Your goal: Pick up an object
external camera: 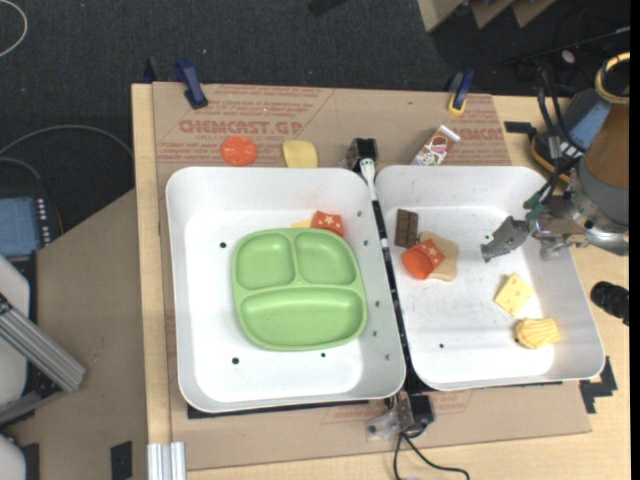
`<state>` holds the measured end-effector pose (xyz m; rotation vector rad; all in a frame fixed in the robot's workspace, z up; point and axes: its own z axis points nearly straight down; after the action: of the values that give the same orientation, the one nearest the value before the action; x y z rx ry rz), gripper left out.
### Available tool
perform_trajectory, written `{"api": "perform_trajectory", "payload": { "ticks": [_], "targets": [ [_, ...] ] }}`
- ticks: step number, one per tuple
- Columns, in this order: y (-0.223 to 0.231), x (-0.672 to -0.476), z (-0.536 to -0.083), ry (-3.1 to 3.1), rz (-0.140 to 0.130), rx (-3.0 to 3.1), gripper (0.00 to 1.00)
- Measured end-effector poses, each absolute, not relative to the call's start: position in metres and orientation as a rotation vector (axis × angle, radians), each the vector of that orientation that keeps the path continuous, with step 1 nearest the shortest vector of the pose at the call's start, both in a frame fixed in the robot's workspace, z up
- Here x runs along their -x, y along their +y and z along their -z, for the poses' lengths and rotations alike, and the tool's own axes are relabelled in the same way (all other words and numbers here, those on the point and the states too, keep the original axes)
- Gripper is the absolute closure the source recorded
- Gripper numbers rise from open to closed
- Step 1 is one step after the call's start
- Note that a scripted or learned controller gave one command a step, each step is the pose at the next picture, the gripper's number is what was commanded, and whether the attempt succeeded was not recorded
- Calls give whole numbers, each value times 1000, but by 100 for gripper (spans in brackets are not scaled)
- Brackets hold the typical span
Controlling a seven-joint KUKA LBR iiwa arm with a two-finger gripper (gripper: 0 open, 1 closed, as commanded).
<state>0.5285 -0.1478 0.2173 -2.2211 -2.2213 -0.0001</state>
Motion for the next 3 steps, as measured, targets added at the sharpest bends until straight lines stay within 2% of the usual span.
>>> {"api": "perform_trajectory", "payload": {
  "ticks": [1,2,3],
  "targets": [
    [-205,-514,-137,-2209,-9,2223,0],
    [-163,-547,-251,-2238,13,2223,0],
    [-227,-521,-139,-2211,-7,2223,0]
  ]
}}
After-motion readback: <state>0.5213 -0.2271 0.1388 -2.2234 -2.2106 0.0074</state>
